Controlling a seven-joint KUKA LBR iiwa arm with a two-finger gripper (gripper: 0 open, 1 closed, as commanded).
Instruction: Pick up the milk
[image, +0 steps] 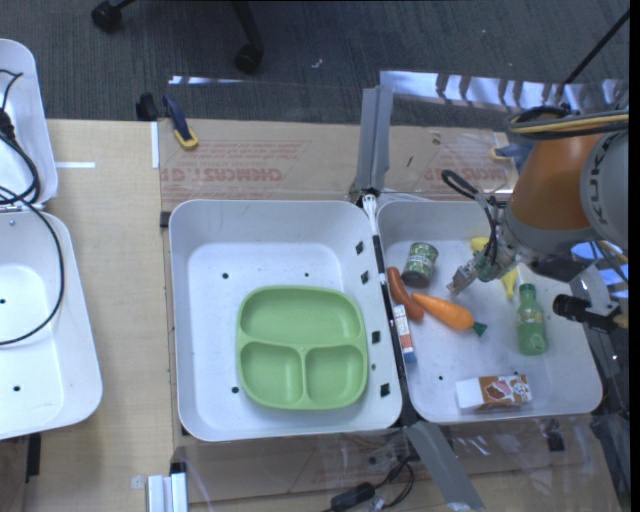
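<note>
White bins sit side by side across mid-frame; left bin holds a green divided plate, right bin holds the clutter. Milk carton, brown and white, lies on its side at the lower right of the right bin, near the front rim, well apart from everything else. Gripper hangs in the upper middle of that bin, beside the green can and just above the carrot. Jaw state: cannot tell, too small and cluttered at the tip; nothing visibly held. A yellow item peeks out behind the wrist, identity unclear. Green bottle stands to the right, a red sausage-like piece lies by the divider.

Judged step: still the approach, grasp not yet made. Doing it well likely means travelling toward the lower right of the frame, lifted enough to clear the carrot and pass left of the bottle without knocking it. Carton lies flat, so a top-down pinch across its narrow width looks best, jaws opened wider than that side and centred on the body. Front rim is close; a descent too far forward could hit the wall. Carton seems light, may slide if only one finger touches first.
</note>
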